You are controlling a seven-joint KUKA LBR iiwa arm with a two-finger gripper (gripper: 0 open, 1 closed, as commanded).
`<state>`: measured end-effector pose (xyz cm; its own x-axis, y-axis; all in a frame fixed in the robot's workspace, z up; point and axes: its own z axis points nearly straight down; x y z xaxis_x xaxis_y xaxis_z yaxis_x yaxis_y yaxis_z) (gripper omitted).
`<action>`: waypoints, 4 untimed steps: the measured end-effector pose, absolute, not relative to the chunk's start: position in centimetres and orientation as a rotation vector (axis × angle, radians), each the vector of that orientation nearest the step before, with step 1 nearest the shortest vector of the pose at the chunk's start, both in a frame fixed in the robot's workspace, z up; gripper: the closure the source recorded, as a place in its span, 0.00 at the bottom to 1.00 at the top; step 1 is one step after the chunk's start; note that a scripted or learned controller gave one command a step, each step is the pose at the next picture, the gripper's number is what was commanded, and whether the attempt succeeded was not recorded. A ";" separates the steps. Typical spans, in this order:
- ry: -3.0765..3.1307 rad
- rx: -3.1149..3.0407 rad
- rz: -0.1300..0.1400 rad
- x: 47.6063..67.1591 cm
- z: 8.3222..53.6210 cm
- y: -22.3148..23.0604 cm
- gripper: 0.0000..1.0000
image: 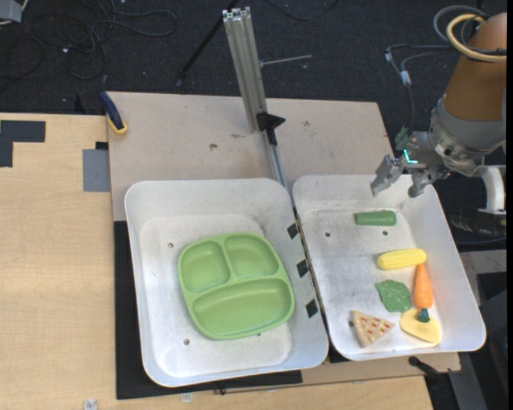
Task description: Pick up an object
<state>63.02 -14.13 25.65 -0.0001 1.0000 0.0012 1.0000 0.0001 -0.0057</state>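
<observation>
light was even and fairly bright from overhead; the white bins [154, 229] looked slightly washed out, shadows stayed soft, and the whole frame was mildly grainy.

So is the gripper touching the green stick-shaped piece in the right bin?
Apart. The camera view shows bare white bin floor between the gripper, up at the bin's far rim, and the green stick.

I see a dark floor [111, 32] strewn with cables [85, 11], a pale wooden benchtop [43, 272], and an upright aluminium post [246, 67].

The bench [51, 254] bears two white bins side by side, left bin [145, 220] and right bin [342, 229].
</observation>
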 end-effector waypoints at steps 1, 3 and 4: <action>-2.220 -2.219 0.002 63.1 25.8 -14.1 0.00; -2.216 -2.218 0.008 62.2 13.8 -14.8 0.00; -2.220 -2.224 -0.001 62.4 8.8 -14.7 0.00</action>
